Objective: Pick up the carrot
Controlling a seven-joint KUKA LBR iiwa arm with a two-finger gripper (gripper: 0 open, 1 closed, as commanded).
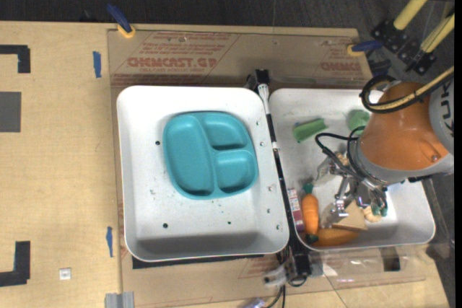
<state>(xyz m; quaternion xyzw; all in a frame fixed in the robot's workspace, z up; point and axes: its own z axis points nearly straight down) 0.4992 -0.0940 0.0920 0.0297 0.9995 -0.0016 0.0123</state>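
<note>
My arm point(404, 133) reached in from the right over the right bin point(422, 223), orange band above the wrist, with my gripper point(346, 202) hanging low over the front half of that bin. Whether my jaws were released or clenched I could not tell; cables and metal parts crowded the spot.

The carrot point(310, 213) lay in the right bin near its front left corner, close beside the wall shared with the left bin, long axis running roughly front to back. It sat just left of my gripper, apart from it as far as I could see. A second orange piece point(333, 235) lay along the front wall, just below the gripper and close to the carrot's lower end.

Further back in the same bin: one green block point(310, 129), and another green thing point(356, 118) partly hidden by my arm.

Left bin point(144, 177) held a teal divided tray point(211, 153), three compartments, lying flat near its middle.
</note>
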